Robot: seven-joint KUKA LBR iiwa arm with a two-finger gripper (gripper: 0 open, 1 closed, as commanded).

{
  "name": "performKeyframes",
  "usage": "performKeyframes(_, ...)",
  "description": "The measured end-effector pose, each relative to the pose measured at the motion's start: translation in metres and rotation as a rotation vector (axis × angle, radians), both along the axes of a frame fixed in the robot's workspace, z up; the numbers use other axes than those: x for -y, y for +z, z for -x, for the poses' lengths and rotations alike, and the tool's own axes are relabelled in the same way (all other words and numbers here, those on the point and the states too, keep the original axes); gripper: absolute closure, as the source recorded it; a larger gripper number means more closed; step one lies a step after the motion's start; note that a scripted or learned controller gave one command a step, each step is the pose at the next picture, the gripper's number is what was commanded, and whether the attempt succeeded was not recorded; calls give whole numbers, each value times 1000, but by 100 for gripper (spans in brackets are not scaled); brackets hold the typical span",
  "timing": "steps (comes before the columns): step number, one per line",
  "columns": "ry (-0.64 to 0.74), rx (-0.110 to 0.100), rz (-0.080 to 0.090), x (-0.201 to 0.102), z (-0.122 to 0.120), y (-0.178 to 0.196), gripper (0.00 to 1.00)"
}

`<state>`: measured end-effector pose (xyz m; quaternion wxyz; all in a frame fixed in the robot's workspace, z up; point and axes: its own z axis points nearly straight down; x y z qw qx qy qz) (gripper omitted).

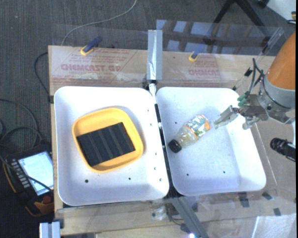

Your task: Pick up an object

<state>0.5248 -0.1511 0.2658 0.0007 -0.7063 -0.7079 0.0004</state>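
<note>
Bottle (191,131) lies in the right bin (248,180), its black cap toward the divider and its base pointing up-right toward my hand (236,115). My hand hovers near that base end, fingers spread and holding nothing. The left bin (64,182) holds a yellow tray (108,139); the desk (119,68) lies behind.
</note>
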Motion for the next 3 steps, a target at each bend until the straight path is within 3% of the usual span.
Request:
performKeyframes(1, -82, 2, 0, -4, -48, -145, 0)
performKeyframes(2, -73, 21, 6, -30, 2, -174, 0)
performKeyframes(3, 3, 24, 5, -11, 32, -173, 0)
